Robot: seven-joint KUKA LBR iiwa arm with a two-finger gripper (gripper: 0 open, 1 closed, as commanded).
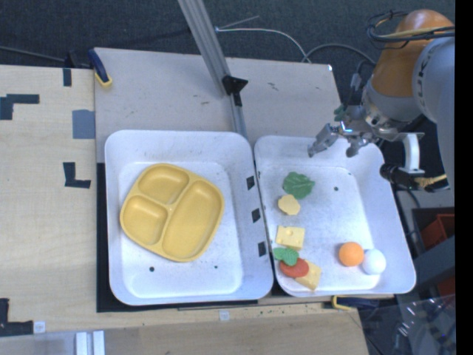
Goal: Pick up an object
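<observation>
In the right bin (369, 191) lie several toy foods: a green leafy piece (298, 184), a small yellow piece (289, 205), a yellow cheese block (290, 237), a red and green piece (291, 263) on a yellow wedge (310, 276), an orange ball (351, 254) and a white ball (374, 262). My gripper (335, 143) hangs over the bin's far edge, above and to the right of the green piece. Its two fingers are spread apart with nothing between them.
A yellow three-compartment plate (173, 211) lies in the left bin (133, 272). A metal pole (207, 35) slants up from between the bins at the back. Cables run behind the arm at the right.
</observation>
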